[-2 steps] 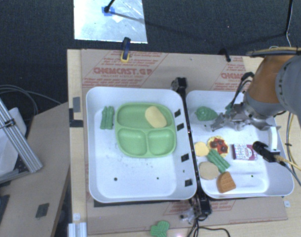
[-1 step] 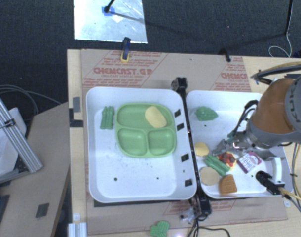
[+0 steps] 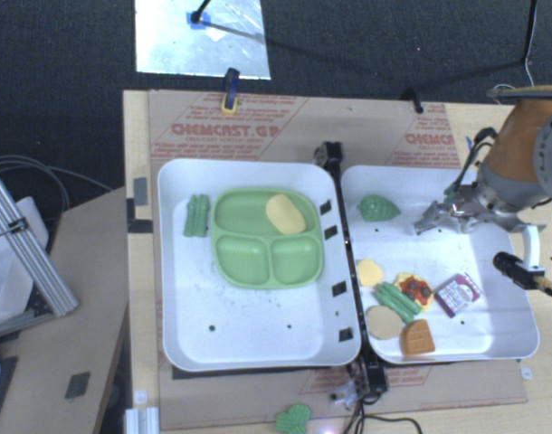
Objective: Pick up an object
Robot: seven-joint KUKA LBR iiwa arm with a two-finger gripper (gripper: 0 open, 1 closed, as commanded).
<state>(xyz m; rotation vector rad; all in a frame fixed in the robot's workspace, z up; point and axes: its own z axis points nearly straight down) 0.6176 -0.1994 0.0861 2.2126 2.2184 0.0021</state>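
My gripper (image 3: 427, 221) hangs over the upper part of the right bin (image 3: 511, 333), pointing left, with the grey arm and its orange band behind it at the right edge. A green leafy toy (image 3: 377, 209) lies a short way to its left, apart from it. Below it, near the bin's lower left, lie a yellow disc (image 3: 370, 272), a green bean pod (image 3: 398, 301), a red-topped piece (image 3: 415, 288), a purple packet (image 3: 457, 294), a tan round (image 3: 382, 322) and an orange slice (image 3: 418, 337). I see nothing held in the gripper.
The left bin (image 3: 185, 333) holds a green divided plate (image 3: 249, 265) with a yellow piece (image 3: 284, 213) in it, and a green bean bundle (image 3: 196, 215) beside it. Another green toy (image 3: 294, 417) lies on the bench in front of the bins.
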